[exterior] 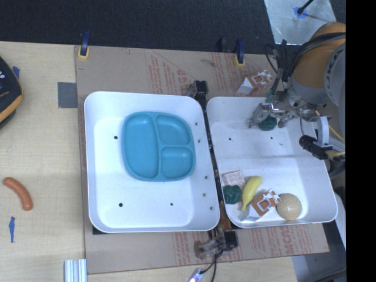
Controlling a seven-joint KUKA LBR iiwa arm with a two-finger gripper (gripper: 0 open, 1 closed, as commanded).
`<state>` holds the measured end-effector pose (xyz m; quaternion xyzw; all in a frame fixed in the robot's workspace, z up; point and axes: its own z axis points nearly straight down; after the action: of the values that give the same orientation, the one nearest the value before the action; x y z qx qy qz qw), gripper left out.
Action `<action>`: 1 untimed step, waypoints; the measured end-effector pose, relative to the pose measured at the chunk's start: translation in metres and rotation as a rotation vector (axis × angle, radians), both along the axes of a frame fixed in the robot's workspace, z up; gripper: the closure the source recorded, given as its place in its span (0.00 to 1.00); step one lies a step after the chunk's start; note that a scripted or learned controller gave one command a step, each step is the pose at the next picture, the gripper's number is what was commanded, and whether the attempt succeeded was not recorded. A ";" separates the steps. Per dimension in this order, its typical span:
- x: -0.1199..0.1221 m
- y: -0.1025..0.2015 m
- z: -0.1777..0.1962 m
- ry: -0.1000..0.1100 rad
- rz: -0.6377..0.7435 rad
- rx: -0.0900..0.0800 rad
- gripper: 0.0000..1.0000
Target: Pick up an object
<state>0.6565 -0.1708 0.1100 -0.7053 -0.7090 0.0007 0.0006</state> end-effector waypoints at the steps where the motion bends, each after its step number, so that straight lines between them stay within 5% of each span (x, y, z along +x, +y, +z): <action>1: -0.001 -0.001 0.010 0.007 0.003 0.000 1.00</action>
<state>0.6554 -0.1720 0.1198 -0.7043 -0.7098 0.0032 0.0028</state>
